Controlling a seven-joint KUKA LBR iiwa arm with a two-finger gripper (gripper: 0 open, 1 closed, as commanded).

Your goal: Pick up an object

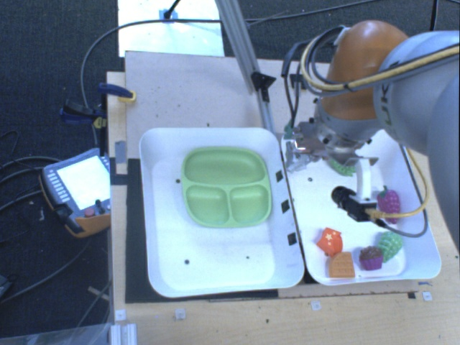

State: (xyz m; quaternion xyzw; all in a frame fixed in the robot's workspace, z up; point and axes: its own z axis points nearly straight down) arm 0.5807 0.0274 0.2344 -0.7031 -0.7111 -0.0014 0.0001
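Note:
My gripper (296, 155) hangs over the upper left part of the right bin (313, 214), close to the wall shared with the left bin. Just right of it a green toy (346, 168) peeks out from under the wrist. Several small toys lie along the right bin's lower right: a magenta grape bunch (389, 201), a green bunch (391, 244), a purple piece (371, 257), an orange block (342, 265) and a red-orange piece with a pale star (330, 241). Nothing shows between the gripper and these toys.
A green divided plate (227, 186) lies in the left bin (165, 257). A grey pole (241, 38) slants over the bench at the back. The grey arm with its orange band (363, 56) covers the right bin's upper right.

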